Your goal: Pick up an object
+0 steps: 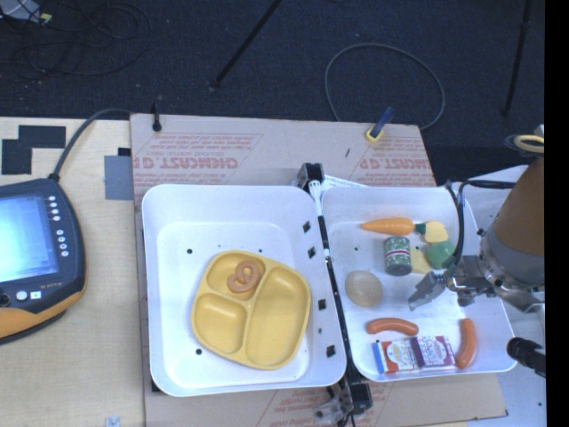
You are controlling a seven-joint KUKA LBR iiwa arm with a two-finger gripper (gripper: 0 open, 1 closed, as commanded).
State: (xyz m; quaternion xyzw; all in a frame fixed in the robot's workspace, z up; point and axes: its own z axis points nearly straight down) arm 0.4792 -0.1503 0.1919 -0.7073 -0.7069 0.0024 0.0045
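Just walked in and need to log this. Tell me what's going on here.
A grey arm reaches in from the right, its gripper low over the right bin. That bin holds a carrot, a small can, a pale round object, two sausages and a small carton. Nothing shows between the fingers. The left bin holds a yellow divided tray with a pretzel-like piece.

Single fixed cam, mounted above bench, looks down at slant. Mid-range framing: both white bins fully in frame, left bin centre-left, right bin centre-right. Dark floor with cables across top, so far side of bench is up. Arm enters from frame right. Pendant screen clipped at left edge. No second view, no overlap.
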